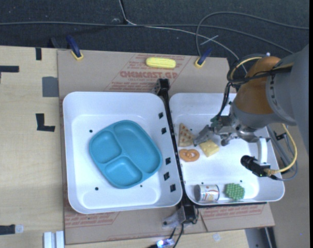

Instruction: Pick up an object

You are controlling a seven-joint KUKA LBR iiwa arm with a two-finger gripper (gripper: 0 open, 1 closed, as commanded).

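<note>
In the right bin [197, 105] lie a waffle-like cracker piece [184, 134], an orange ring-shaped piece [189, 155], a pale yellow cheese wedge [209, 149], a small tin can on its side [208, 192] and a green knobbly ball [234, 191]. My gripper [212, 134] hangs low over the bin's middle, just above and touching distance from the cheese wedge. One dark finger [203, 137] points left toward the cracker piece. Nothing shows between the fingers.
The left bin [76, 107] holds a blue divided plate [124, 153]. A yellow corn cob [160, 62] lies on the cardboard behind the bins, between two clamps. Cables run along the arm at the right bin's far side.
</note>
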